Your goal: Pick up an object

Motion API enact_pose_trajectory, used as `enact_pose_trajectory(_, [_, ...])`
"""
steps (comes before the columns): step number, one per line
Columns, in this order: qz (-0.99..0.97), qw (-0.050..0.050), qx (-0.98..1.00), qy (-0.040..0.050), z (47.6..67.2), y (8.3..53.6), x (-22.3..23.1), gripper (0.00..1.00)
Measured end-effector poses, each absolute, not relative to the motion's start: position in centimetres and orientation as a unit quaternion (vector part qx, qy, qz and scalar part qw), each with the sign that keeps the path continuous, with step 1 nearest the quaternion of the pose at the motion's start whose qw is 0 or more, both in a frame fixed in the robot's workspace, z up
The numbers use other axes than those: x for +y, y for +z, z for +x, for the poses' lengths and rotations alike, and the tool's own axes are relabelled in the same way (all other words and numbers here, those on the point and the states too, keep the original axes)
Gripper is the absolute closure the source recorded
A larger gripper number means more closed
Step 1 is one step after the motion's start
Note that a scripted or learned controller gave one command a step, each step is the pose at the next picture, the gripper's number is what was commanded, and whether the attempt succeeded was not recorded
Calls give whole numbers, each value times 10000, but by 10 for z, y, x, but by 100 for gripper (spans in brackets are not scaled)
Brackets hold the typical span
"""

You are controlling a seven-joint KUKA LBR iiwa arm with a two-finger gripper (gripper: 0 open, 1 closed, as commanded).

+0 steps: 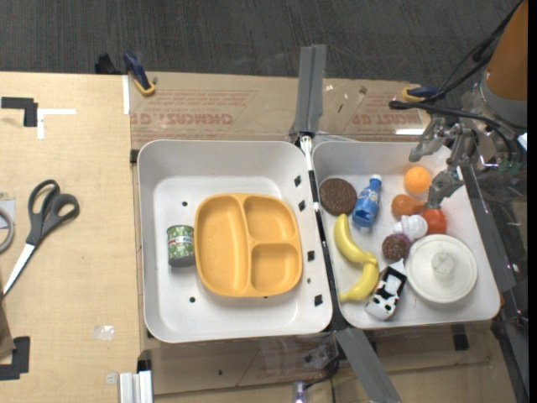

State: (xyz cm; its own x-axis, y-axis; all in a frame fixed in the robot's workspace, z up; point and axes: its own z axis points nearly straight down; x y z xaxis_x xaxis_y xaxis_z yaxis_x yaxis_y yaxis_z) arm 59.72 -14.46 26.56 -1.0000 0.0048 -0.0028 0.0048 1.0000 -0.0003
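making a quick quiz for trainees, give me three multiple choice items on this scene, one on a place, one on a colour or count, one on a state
1. Where is the green can?
A. in the left bin, beside the yellow tray
B. in the right bin, by the banana
C. on the bench by the scissors

2. How many compartments does the yellow tray have?
A. two
B. three
C. five

3. How does the blue bottle sit?
A. lying on the right bin's floor
B. standing on the white bowl
C. lifted by the tool

Answers:
1 A, it touches the tray's left edge inside the left bin.
2 B, ridges split it into three.
3 A, it lies between the brown cookie and the oranges, apart from the tool.
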Motion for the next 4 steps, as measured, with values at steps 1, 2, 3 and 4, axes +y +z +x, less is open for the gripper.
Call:
enact_pose_trajectory(1, [789,25,9969,-4,595,93,-143,0])
enact_pose_trajectory(2, [1522,22,9883,-2,610,93,-96,0])
enact_pose_trajectory(3, [1589,13,9873,-2,532,93,-134,0])
enact_pose_trajectory(4, [1695,31,9855,-4,597,168,-182,0])
